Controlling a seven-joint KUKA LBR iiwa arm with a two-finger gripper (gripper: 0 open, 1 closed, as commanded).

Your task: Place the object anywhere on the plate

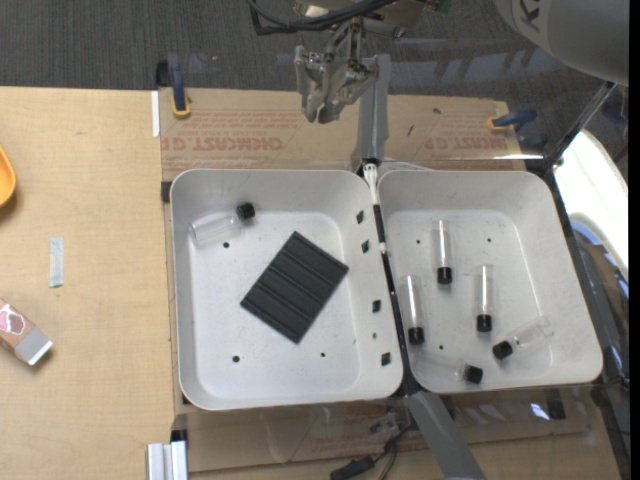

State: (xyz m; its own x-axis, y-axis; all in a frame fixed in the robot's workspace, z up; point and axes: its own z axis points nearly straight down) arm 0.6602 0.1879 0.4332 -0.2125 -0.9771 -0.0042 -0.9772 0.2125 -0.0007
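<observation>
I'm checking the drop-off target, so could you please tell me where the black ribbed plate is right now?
The black ribbed plate lies tilted near the middle of the left bin, below and right of a clear vial.

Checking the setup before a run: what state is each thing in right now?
Gripper: raised behind the bins, holding nothing visible.
Black ridged plate: lying flat in left bin, nothing on it.
Vial in left bin: lying on its side, off the plate.
Vials in right bin: five, all lying down.

black ribbed plate (295, 286) | flat, skewed | left bin; clear black-capped vial (222, 224) | lying upper-left
</observation>
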